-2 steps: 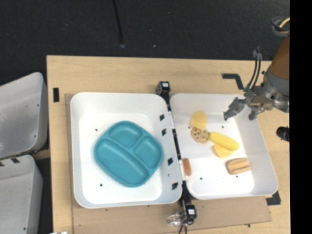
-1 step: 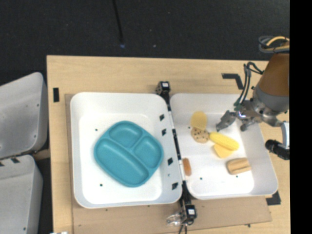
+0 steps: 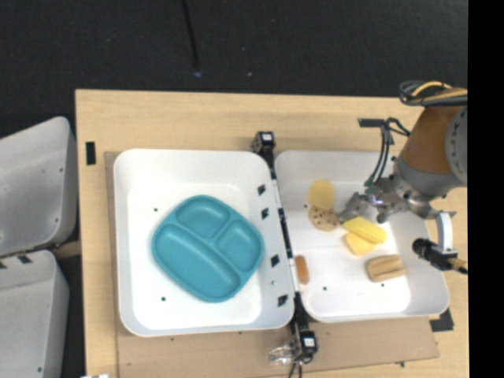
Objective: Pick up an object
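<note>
We see the right bin (image 3: 425, 302) holding five small food pieces. Nearest the camera, a tan bread-like block (image 3: 385, 268) lies alone on the bin floor. At the bin's left wall is a small orange sausage (image 3: 302, 270), well apart from the rest. Further in, a yellow wedge (image 3: 364, 235), cheese-like with a brighter top edge, sits tilted in mid-bin. Left of it, a brown speckled cookie (image 3: 323, 218) touches a pale yellow piece (image 3: 320, 193) behind it.

The gripper (image 3: 357, 206) hangs low just behind the wedge's upper edge, tips pointing left toward the cookie. It looks very near or touching the wedge; we can't tell which. Nothing is visibly between the fingers, and we can't tell whether they are spread or closed.

The left bin (image 3: 130, 211) holds a teal divided plate (image 3: 207, 247), lying flat. The arm (image 3: 429, 152) enters from the right, orange band above the wrist.
</note>
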Robot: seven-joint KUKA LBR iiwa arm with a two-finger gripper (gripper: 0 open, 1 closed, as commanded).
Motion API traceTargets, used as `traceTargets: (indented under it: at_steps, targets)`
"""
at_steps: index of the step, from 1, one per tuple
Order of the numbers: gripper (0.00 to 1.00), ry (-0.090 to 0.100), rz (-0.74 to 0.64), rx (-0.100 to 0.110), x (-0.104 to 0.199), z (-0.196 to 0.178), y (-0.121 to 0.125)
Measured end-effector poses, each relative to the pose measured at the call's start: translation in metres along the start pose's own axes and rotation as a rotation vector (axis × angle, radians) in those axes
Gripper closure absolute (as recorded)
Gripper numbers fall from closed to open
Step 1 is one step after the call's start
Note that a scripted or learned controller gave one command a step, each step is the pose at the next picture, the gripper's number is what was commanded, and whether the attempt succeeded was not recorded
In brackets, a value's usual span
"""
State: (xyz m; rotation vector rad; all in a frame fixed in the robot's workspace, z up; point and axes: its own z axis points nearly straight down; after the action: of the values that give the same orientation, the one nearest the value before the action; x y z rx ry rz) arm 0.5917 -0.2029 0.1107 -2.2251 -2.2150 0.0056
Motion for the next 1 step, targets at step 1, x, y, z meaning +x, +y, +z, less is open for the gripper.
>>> traceTargets:
  at_steps: [1]
  targets:
    - [1.00, -0.002, 0.003, -0.009, -0.0014, -0.0150, 0.0020]
